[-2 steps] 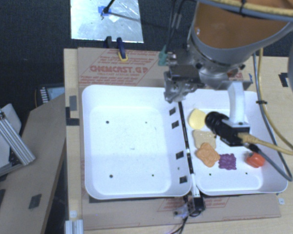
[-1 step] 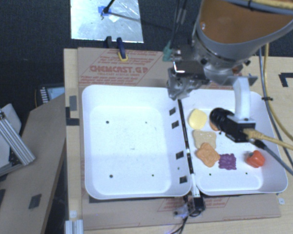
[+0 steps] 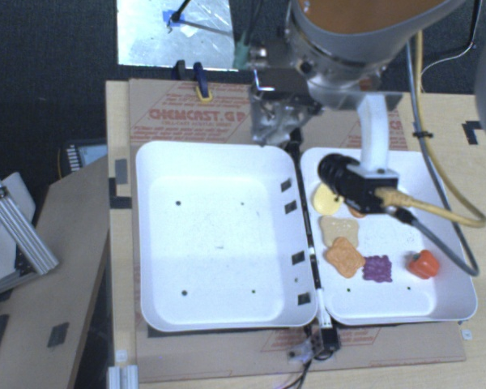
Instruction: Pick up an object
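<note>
Camera view had my gripper (image 3: pixel 277 126) over the far rims where the left bin (image 3: pixel 219 241) met the right bin (image 3: pixel 389 298); whether it was apart or together I could not tell. A yellow piece (image 3: pixel 328 200), beige piece (image 3: pixel 340 228), orange piece (image 3: pixel 344 257), purple piece (image 3: pixel 377 268) and red piece (image 3: pixel 424 264) lay in the right bin, none in my grasp.

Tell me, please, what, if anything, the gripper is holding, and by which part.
Nothing, as far as the view tells: the gripper is by the far rim of the left bin, apart from the small pieces, which all lie in the right bin.
</note>
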Available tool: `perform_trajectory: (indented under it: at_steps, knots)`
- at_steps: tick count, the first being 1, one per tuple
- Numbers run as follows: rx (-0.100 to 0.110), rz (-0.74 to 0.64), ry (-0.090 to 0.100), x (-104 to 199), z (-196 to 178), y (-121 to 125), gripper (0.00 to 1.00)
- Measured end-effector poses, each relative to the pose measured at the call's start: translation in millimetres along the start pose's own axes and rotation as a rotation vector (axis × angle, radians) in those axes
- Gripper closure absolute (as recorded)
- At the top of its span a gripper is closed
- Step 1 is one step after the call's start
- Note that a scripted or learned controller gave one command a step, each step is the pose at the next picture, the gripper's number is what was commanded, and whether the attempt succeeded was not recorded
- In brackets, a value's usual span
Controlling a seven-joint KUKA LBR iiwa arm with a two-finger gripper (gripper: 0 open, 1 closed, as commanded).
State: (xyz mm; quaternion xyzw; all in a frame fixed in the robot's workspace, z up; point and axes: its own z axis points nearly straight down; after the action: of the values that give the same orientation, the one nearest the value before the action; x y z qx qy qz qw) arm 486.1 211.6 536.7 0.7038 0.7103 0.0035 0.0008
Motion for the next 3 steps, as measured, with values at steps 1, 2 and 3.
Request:
perform_trajectory:
  at_steps: [1,2,3]
  knots:
    - [0.005,0.002,-0.001,24.1,1.9,0.2,1.0]
    - [0.005,0.004,-0.002,22.8,1.8,0.4,0.0]
    - [0.002,0.0,0.0,23.2,-9.6,0.7,1.0]
